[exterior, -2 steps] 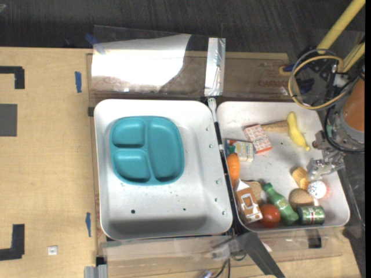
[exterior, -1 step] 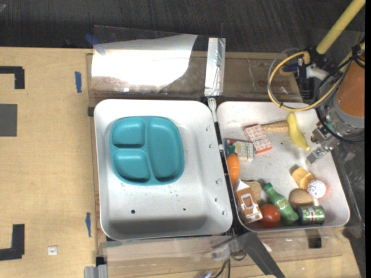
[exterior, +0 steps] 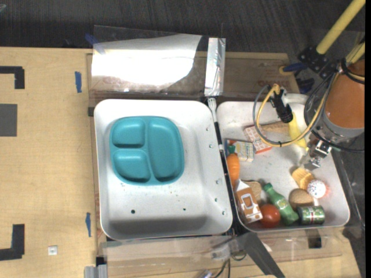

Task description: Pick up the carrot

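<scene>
In the right bin (exterior: pixel 342 210), my pincer (exterior: pixel 316 154), its state unclear to me, should cross left and straddle the carrot (exterior: pixel 233 168) across its width.

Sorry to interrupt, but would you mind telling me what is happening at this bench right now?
A robot arm reaches in from the right, its gripper over the right bin's far right side. It is meant to pick up the carrot, which lies untouched against that bin's left wall, among toy foods such as a green bottle and a tomato. The left bin holds a teal divided plate.
</scene>
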`<state>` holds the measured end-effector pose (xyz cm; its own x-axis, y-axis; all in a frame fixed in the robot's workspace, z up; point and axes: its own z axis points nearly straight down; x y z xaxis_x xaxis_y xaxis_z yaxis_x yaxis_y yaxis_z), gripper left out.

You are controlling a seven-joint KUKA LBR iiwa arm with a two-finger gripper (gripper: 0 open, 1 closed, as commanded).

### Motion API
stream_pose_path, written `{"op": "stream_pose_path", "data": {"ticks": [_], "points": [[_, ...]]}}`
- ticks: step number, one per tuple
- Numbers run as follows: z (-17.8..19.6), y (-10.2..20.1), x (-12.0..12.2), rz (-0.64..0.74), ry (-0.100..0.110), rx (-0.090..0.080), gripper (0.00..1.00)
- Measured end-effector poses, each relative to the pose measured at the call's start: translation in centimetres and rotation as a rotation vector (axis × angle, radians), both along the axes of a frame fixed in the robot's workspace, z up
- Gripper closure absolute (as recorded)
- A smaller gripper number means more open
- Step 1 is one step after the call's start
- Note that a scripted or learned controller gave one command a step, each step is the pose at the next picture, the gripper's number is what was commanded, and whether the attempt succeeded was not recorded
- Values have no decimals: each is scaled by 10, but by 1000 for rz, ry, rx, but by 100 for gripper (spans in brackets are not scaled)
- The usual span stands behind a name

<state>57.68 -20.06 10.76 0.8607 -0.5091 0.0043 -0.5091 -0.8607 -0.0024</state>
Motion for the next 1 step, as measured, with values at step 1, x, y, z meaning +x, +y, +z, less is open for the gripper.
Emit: {"op": "stream_pose_path", "data": {"ticks": [1], "points": [[37,-21,15,334,1,2,100]]}}
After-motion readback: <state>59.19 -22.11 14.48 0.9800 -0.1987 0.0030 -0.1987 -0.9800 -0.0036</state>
